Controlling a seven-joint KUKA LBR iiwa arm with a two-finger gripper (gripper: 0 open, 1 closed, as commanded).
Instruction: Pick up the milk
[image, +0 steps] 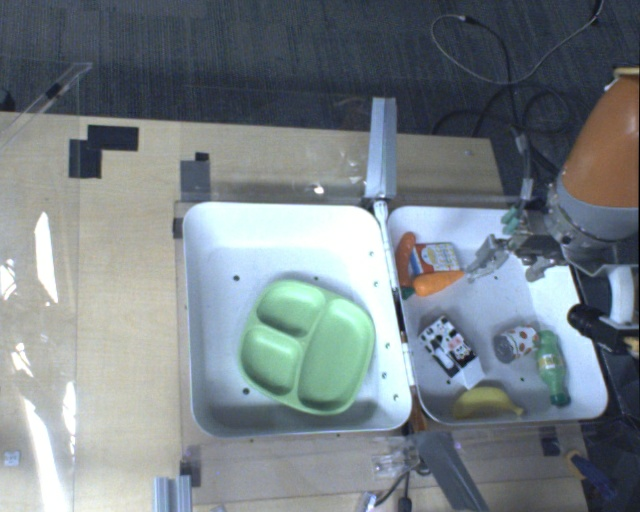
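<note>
The milk (447, 346) is a small carton with a black-and-white cow pattern, lying on the floor of the right bin (500, 300) near its left wall. My gripper (497, 252) hangs over the upper middle of that bin, up and to the right of the milk and well apart from it. The grey wrist and orange band (605, 130) rise behind it at the right edge. Nothing shows in the gripper.
The right bin also holds an orange-labelled carton (432, 256) and a carrot (438, 284) at upper left, a small can (513, 344), a green bottle (551, 369) and a banana (487, 403). A green divided plate (306, 347) lies in the left bin (210, 260).
</note>
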